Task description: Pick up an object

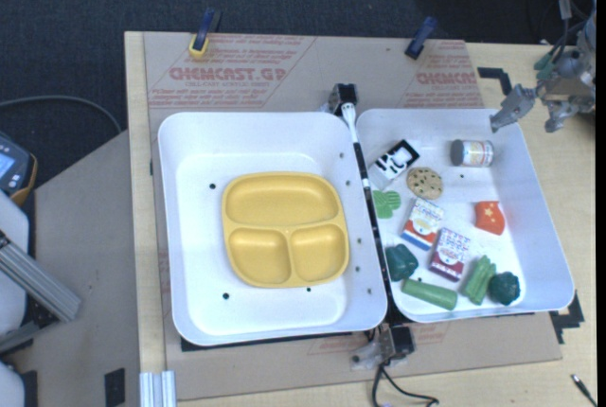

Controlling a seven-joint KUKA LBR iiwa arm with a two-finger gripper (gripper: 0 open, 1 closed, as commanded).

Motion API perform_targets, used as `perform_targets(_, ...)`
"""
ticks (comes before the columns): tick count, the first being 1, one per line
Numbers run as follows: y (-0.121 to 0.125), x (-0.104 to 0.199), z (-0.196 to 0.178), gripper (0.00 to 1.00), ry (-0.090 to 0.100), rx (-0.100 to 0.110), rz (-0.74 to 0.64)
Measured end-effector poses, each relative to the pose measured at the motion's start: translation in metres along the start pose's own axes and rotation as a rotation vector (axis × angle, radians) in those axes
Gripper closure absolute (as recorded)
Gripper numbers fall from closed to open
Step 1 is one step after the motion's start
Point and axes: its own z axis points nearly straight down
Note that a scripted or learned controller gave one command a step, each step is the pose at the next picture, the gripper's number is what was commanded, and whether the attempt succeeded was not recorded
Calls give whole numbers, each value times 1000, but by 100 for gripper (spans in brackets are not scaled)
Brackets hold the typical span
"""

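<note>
From my screen I see two white bins side by side on the bench. The left bin (189, 235) holds one thing — a yellow divided plate (284, 227) lying flat near its middle, with three compartments. The right bin (530, 197) carries the small clutter: a black-and-white tag (395, 157) near its upper left, a cookie (425, 181) just below it, a small jar (472, 152) on its side toward the top, and an orange block (490, 218) to the right. Lower down lie two small red-and-white packets (422, 225) (450, 253), a light green piece (385, 203) by the dividing edge, and several dark green toy vegetables (431, 292) along the bottom. The gripper (532, 107) hangs over the right bin's upper right rim, fingers spread with nothing between them — well apart from the jar, the nearest item.
</note>
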Motion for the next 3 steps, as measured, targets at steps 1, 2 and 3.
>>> perform_targets(1,1,0,-3,0,-1,-6,-1)
perform_targets(2,-4,7,44,0,1,0,-1)
perform_targets(3,-6,1,89,0,0,0,0)
